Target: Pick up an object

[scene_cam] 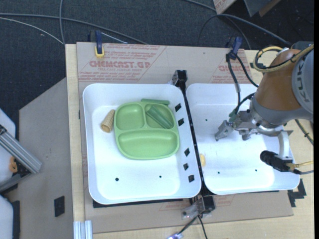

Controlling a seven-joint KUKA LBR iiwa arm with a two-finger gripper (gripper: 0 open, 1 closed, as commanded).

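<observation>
The gripper [225, 131] is seen over the right bin [219, 176], beside the divider; whether it is released or clenched cannot be told. A green plate [144, 143] lies beyond the divider, a cone [107, 121] touching its far edge.

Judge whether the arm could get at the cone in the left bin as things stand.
Probably yes. The cone lies in the open beside the green plate, nothing over it. The gripper is over the right bin, so it must cross the divider.
</observation>
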